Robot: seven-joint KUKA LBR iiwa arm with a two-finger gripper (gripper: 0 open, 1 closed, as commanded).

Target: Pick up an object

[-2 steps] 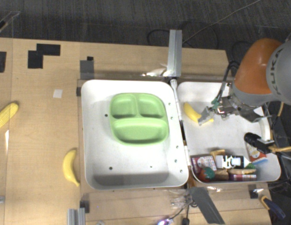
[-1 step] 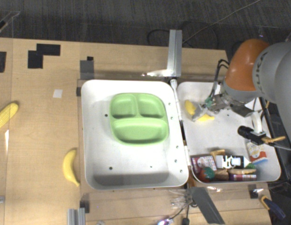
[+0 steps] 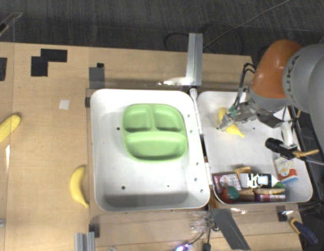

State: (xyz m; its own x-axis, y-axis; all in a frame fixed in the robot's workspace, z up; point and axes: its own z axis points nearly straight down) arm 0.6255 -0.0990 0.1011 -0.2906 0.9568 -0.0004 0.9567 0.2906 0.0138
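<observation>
Tool (image 3: 231,117) fingers are seen lowered onto a yellow object (image 3: 232,128) in the right bin (image 3: 256,150), though their spread cannot be told, with packets (image 3: 251,184) heaped at that bin's near edge and a green tray (image 3: 154,130) laid in the left bin (image 3: 107,156)

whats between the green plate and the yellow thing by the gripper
In the camera view, the two bins' adjoining rims lie between the green plate and the yellow thing, plus bare white bin floor on either side.

My one fixed camera, above the bench (image 3: 42,140), slanting down on both white bins (image 3: 99,156), arm (image 3: 303,72) entering from right
</observation>
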